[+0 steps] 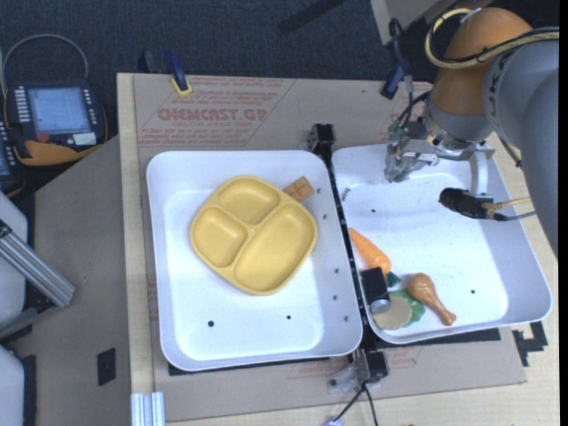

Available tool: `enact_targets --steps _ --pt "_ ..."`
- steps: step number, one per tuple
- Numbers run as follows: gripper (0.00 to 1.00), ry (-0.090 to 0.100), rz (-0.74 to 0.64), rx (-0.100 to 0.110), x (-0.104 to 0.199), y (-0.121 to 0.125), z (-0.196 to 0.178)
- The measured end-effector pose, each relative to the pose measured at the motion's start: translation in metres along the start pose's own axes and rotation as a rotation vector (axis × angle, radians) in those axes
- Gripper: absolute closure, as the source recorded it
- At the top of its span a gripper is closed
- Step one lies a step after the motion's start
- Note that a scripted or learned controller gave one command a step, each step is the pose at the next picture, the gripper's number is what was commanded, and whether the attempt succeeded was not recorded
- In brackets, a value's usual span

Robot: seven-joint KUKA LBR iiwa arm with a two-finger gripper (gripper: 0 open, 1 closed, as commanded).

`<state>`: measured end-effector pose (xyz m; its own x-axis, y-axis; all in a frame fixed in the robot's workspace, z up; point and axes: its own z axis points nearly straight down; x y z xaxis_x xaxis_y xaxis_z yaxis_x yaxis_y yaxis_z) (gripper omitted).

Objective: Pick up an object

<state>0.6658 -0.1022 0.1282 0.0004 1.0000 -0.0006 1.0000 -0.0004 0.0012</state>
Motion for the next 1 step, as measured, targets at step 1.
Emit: enact_targets --steps 1 --pt "1.00 -0.001 -0.002 -0.007 0.0095 0.0002 -0.0588"
